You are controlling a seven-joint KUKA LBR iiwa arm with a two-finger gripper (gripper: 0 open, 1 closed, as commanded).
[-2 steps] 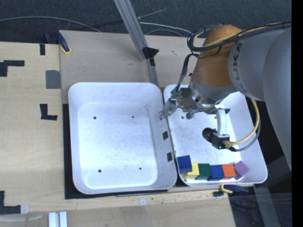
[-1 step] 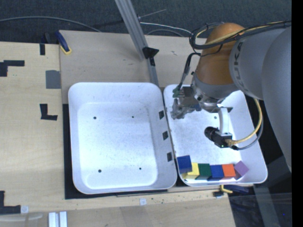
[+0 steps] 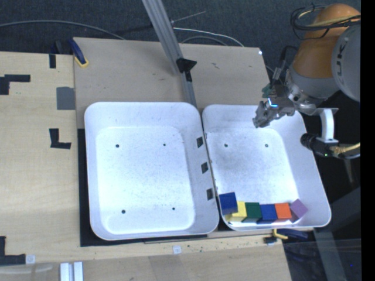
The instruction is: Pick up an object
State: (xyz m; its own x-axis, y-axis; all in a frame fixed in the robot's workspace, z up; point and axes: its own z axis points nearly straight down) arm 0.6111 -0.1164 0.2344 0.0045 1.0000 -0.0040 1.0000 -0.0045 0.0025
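A row of small coloured blocks lay along the near wall of the right bin (image 3: pixel 304 174). From left to right they were a blue block (image 3: pixel 228 202), which sat a little farther from the wall than the rest, a yellow block (image 3: pixel 238 213) partly under it, a green block (image 3: pixel 253 211), a second blue block (image 3: pixel 268 212), an orange block (image 3: pixel 283 211) and a purple block (image 3: pixel 299 208) turned at an angle in the near right corner. The blocks touched or nearly touched one another, and the bin's rim stood just behind them on the near side.

The left bin (image 3: pixel 94 157) sat just beside the right one on the bench (image 3: pixel 135 69). A slanted metal rail (image 3: pixel 167 34) crossed the far part of the bench and ended near the gap between the bins. Black tape marks (image 3: pixel 55 138) lay on the board to the left.

The pincer (image 3: pixel 265 116) hung over the far right corner of the right bin, well apart from the blocks. Whether it was apart or together I cannot tell, as it looked dark and small. Nothing was seen in it.
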